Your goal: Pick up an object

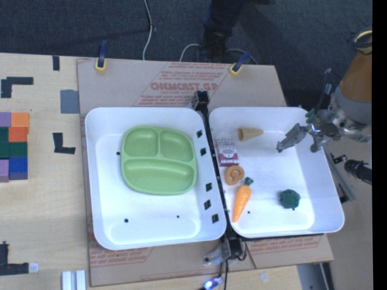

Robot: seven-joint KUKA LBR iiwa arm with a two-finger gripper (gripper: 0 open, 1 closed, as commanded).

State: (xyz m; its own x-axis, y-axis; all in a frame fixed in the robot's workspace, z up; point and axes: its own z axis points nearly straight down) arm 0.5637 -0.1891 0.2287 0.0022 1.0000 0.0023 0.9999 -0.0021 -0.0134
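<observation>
You've got a cardboard-topped bench [181, 83] on dark carpet; left bin [103, 222] holds a green divided plate [159, 161], right bin [314, 219] a carrot [241, 202], and the gripper [300, 139] is spread, pinching nothing.

Wooden bench [36, 234] under cardboard sheet [181, 83] with two white bins [103, 222], colored blocks [13, 147] at left.

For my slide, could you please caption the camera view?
Claw open above right bin holding carrot, cone, doughnut; green plate left.
</observation>
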